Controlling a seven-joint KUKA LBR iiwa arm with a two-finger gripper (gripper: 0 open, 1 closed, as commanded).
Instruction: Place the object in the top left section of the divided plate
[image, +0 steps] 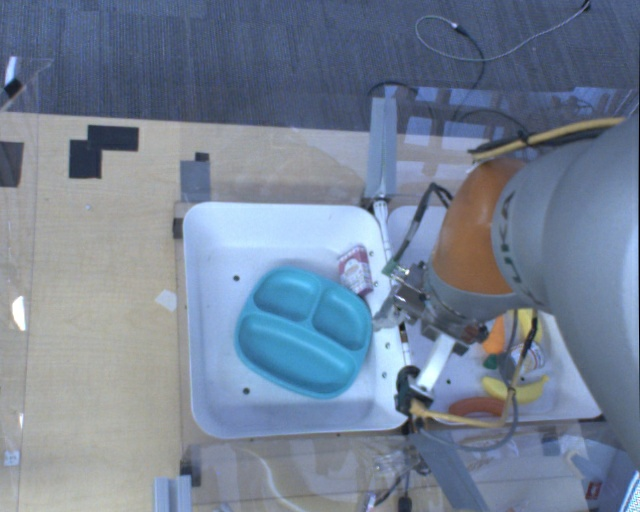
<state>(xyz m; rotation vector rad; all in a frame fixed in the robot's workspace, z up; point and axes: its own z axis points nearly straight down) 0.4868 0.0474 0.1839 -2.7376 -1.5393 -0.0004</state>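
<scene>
One divided plate (304, 332) — two bins (215, 300)

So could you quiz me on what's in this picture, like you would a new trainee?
1. True or false: the blue divided plate lies in the left bin.
2. What small thing lies just past the plate's upper right edge?
3. Which bin holds the banana: A left, B right?

Key
1. True.
2. A small red and white packet, on the bin floor by the bin's right wall.
3. B, the right bin, partly hidden under the arm.
</scene>
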